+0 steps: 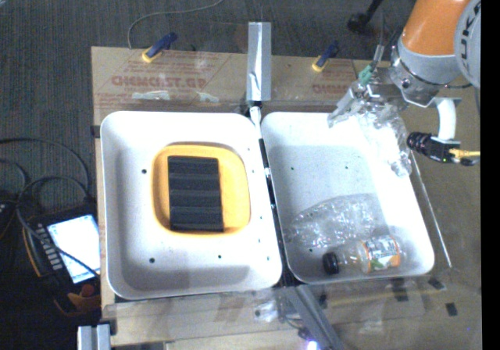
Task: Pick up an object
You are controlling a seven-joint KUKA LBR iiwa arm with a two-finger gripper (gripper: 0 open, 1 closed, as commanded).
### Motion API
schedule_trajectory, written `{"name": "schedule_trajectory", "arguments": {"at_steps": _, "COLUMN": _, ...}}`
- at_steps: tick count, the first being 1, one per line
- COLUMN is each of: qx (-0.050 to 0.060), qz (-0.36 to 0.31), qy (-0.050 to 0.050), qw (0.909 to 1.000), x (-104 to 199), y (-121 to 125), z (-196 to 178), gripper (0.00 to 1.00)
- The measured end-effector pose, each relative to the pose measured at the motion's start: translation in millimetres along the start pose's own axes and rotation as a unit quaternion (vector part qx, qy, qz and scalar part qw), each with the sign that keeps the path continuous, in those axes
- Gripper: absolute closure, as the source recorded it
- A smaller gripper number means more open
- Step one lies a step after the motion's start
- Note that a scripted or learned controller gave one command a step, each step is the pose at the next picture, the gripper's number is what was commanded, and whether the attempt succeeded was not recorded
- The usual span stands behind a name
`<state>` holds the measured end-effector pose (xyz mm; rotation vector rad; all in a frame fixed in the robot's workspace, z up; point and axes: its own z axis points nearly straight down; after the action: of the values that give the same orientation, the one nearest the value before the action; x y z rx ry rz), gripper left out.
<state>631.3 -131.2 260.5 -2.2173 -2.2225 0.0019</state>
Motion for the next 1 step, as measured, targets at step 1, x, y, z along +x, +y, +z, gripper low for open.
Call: {"name": "schedule_trajectory", "arguments": {"at_steps": 1, "qx": 0.0, "qz": 0.048, "qy": -0.001, "qw": 0.9988, "x": -36.7, "y": -50.6, "z": 66.7, "gripper": 0.0}}
